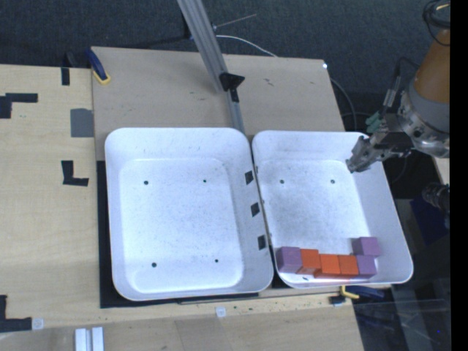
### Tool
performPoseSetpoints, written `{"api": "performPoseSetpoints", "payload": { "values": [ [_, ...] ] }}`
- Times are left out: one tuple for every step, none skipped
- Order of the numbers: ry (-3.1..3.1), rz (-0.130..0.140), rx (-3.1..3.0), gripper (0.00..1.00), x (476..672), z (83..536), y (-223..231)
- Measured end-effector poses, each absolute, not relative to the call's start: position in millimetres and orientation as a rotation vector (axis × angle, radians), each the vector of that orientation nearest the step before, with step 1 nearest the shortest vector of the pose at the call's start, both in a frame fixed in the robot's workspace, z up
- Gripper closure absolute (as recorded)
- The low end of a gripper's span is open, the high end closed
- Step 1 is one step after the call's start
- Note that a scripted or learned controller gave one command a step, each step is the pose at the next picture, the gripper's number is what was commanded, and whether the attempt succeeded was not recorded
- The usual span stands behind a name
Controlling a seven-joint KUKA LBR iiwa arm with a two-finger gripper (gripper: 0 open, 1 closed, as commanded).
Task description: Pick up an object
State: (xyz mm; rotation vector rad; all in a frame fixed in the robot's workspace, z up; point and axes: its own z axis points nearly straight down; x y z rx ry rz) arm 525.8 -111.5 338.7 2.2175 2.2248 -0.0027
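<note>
Reaching in from the right, the grey arm (431,86) with its orange band hangs its gripper (360,159) over the far right corner of the right bin (307,196) — low, close to the rim. From where I stand the dark tip is too small and blurred to say how it is set, and nothing can be made out in its grasp.

The blocks are all at the opposite end of that same bin, pushed up against the near wall. A purple block (289,258) sits at the left of the row, then an orange block (310,259) touching it, then a longer orange piece (340,265) running on to the right. At the right end a second purple block (365,246) stands just behind another purple one (367,265), the two touching, close to the bin's near right corner. So the whole cluster lies well apart from the gripper — nearly the full length of the bin between them.

The left bin (179,210) sits beside it, rims touching, both on the pale wooden surface (168,86). A slanted metal pole (205,35) rises behind the bins.
</note>
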Motion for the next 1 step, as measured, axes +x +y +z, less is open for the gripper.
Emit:
{"api": "performPoseSetpoints", "payload": {
  "values": [
    [2.226,-0.01,2.228,1.0,510.9,200.4,-121.2]
  ]
}}
